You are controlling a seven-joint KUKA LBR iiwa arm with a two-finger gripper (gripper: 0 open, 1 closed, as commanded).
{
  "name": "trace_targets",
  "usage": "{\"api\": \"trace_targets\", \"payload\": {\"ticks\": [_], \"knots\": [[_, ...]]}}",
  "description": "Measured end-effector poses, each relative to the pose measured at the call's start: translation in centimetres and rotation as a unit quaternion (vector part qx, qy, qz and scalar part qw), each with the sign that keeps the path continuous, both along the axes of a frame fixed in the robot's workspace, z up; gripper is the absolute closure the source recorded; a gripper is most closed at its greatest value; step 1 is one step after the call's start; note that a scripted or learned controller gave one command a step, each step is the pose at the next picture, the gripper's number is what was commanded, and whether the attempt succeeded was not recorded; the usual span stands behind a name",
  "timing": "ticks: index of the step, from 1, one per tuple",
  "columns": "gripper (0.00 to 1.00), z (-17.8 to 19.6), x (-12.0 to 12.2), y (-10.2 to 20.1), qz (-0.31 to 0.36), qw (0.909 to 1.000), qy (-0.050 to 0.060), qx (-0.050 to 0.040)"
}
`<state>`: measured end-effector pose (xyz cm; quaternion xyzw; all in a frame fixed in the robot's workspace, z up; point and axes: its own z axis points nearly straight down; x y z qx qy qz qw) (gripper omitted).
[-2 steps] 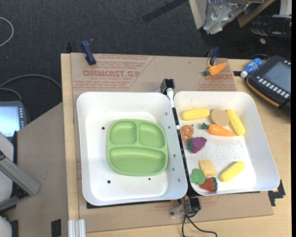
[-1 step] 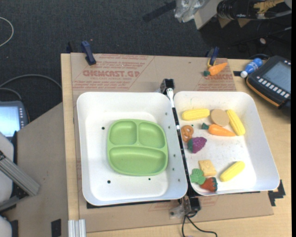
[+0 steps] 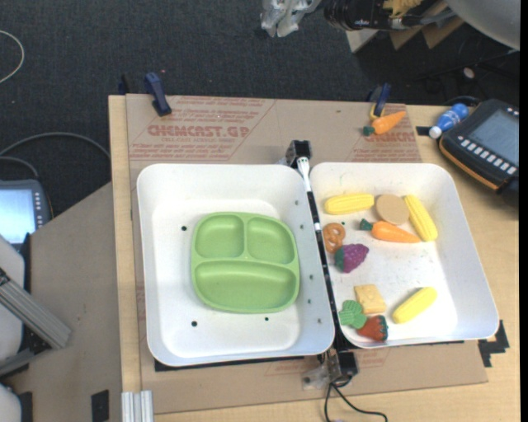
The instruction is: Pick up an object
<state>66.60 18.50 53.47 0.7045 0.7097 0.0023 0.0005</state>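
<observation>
The right bin (image 3: pixel 462 272) holds several toy foods: two corn cobs (image 3: pixel 349 203) (image 3: pixel 421 218), a round tan biscuit (image 3: pixel 393 208), a carrot (image 3: pixel 394 232), a pretzel (image 3: pixel 333 236), purple grapes (image 3: pixel 352 257), a cracker (image 3: pixel 370 297), a yellow piece (image 3: pixel 414 304), a green leafy piece (image 3: pixel 352 313) and a strawberry (image 3: pixel 373 328). My gripper (image 3: pixel 285 16) hangs at the top edge of the view, beyond the bench and well away from both bins, with nothing seen in it. The arm's orange band (image 3: pixel 388 8) is to its right.
A green divided plate (image 3: pixel 245 262) lies in the left bin (image 3: pixel 157 247). A second carrot (image 3: pixel 385 124) rests on the bench behind the right bin. Blue clamps (image 3: pixel 157 93) (image 3: pixel 379 97) stand at the bench's back edge. A teach pendant (image 3: pixel 487 148) lies at the far right.
</observation>
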Motion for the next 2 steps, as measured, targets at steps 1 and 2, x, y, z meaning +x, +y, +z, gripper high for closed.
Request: {"api": "trace_targets", "payload": {"ticks": [1, 2], "knots": [[1.0, 1.2, 0.1, -0.4, -0.002, 1.0, -0.003, -0.0008], [1.0, 2.2, 0.1, -0.2, -0.001, 1.0, -0.005, -0.0006]]}}
